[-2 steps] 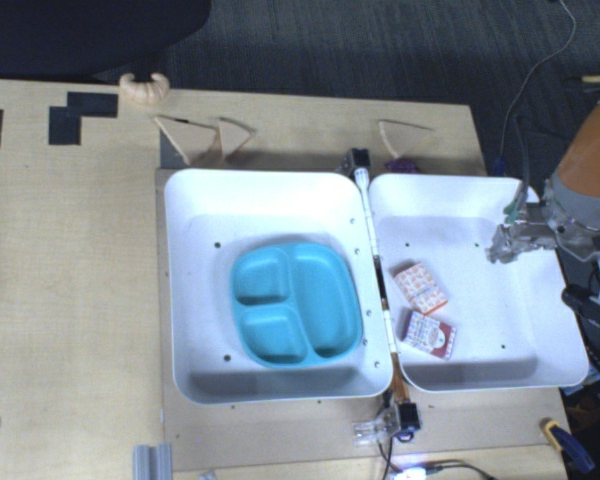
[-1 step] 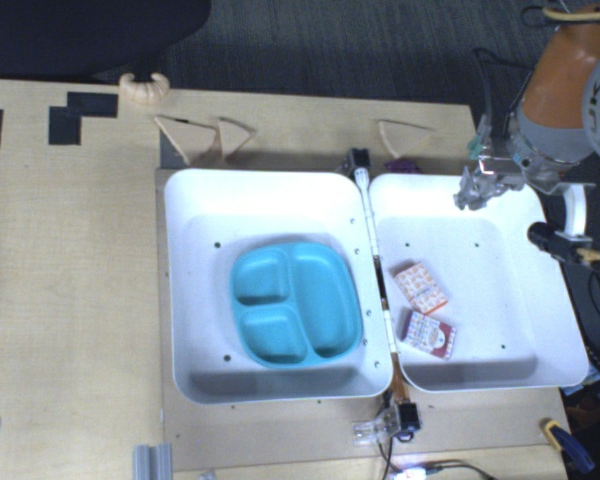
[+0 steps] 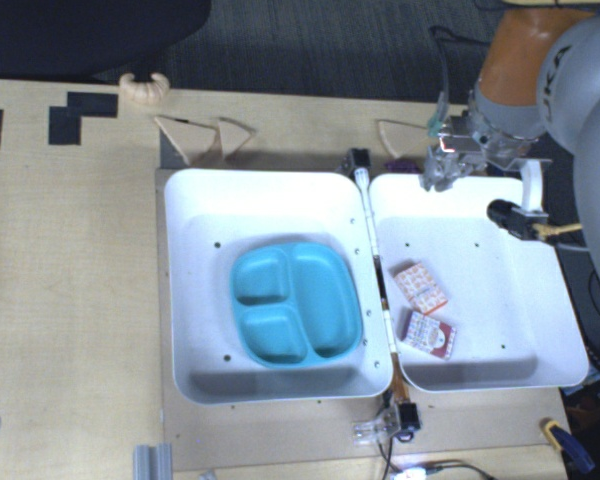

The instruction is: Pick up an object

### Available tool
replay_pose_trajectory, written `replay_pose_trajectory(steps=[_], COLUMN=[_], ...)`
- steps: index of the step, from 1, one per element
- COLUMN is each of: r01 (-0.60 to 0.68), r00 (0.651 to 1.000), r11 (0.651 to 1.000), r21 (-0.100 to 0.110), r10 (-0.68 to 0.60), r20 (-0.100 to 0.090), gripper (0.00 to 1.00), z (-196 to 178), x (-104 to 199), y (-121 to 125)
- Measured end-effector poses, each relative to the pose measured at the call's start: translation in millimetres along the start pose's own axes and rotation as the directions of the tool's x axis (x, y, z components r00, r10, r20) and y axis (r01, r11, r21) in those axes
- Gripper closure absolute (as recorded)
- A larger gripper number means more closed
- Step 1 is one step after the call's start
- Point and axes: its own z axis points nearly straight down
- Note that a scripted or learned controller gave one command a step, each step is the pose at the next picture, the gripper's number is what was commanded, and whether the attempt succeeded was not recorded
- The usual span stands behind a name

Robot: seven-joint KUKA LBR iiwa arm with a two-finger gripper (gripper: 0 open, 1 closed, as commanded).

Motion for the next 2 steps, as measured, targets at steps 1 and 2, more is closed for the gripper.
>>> replay_pose_trajectory(steps=[1,2], r01=[-0.001,-0.005], r00=[1.0,1.0], r11=[1.0,1.0], r21=[0.0,0.005], r10=[0.001,0.005], r20=[0.001,0.001], gripper=[0.0,0.0], z=[-0.3,91.6], x=[-1.2,-27.9], y=[-0.1,-20.4])
